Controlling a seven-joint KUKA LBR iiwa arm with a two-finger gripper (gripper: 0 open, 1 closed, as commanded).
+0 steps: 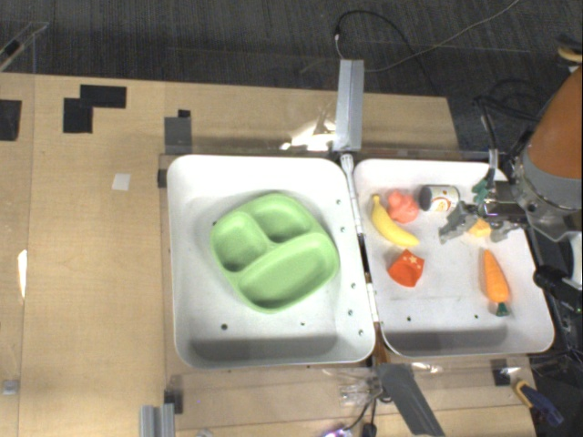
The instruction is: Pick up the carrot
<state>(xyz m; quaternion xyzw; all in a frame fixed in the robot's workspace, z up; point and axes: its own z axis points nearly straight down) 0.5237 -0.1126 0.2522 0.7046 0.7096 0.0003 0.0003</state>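
Claw (460, 221) hovers with fingers spread, gripping nothing. Just beside it sits a small yellow toy (480, 228); the carrot (495, 280) lies below, apart. Dropping straight down risks catching the toy or nudging the banana (393, 223) instead.

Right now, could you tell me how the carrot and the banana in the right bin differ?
The carrot is orange and straight, tapering to a green end; the banana is yellow and curved. The carrot lies near the right bin's right side, the banana near its left wall. Both lie flat, untouched, and are elongated toy foods.
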